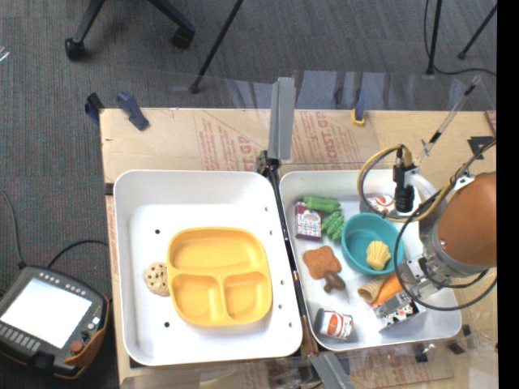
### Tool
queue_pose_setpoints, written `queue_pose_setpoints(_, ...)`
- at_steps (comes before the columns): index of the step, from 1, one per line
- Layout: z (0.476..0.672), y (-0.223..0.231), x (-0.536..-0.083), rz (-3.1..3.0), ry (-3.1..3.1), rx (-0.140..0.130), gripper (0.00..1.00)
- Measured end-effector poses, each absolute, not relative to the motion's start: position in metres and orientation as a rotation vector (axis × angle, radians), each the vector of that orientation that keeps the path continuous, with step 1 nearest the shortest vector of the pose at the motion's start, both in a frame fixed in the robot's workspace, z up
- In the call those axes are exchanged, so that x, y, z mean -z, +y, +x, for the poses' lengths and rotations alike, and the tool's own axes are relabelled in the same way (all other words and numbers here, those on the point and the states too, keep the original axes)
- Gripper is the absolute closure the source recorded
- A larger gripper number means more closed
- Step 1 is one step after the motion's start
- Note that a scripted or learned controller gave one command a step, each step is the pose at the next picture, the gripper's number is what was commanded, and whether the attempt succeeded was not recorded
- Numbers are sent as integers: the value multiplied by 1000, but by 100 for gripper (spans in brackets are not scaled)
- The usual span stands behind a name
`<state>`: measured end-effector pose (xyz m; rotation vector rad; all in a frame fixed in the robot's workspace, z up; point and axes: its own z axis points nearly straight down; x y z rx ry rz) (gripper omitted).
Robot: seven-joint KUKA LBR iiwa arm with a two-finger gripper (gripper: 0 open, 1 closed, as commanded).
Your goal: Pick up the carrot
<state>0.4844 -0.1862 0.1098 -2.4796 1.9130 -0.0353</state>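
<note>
A KUKA arm's gripper (408, 284) hovers low over the right bin (442, 324), directly at the carrot (389, 287), which lies near the bin's right side beside a teal bowl (362, 241); whether its fingers are spread or closed cannot be told. A yellow divided tray (219, 276) sits in the left bin (138, 209).

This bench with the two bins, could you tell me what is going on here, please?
The grey arm has reached into the right bin, and its tool is down at the carrot, next to the teal bowl. Whether it has a grip is unclear. The left bin holds a yellow tray and a cookie.
</note>
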Motion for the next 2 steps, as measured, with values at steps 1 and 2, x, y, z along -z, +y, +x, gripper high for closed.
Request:
queue_pose_setpoints(1,486,-187,-105,-2452,1954,48,0)
queue_pose_setpoints(2,486,-189,-104,-2406,2007,48,0)
